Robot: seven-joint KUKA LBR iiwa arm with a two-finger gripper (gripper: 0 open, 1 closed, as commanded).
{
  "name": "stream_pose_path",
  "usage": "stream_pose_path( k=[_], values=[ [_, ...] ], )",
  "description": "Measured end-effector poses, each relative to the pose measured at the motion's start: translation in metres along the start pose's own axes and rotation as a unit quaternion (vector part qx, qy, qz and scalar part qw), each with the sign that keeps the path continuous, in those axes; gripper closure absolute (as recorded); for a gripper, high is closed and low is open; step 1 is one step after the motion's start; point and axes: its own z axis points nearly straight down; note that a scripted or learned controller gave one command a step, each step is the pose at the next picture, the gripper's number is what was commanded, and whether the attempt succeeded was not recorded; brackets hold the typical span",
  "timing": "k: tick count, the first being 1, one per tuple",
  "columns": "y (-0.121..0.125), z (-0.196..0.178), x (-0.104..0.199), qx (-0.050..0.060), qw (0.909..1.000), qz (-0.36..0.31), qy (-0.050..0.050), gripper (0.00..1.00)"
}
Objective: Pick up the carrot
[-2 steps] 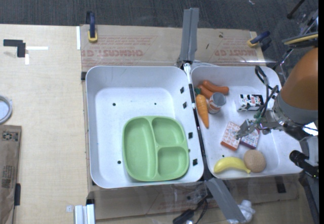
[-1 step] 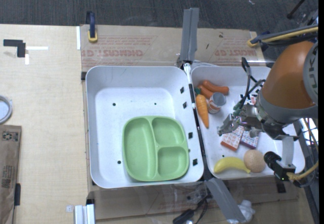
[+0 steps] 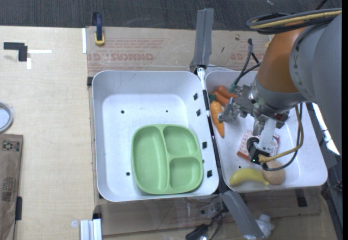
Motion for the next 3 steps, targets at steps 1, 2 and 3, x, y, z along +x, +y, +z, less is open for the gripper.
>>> stream_pose_path(
  k=[1, 2, 3],
  values=[
    [-0.026, 0.0, -0.069, 0.0, 1.0, 0.007, 0.0, 0.0],
    [-0.014, 0.1, -0.096, 0.0, 0.9986, -0.053, 0.001, 0.0],
    [-0.009, 0.073, -0.105, -0.001, 0.9961, -0.088, 0.001, 0.0]
  ],
)
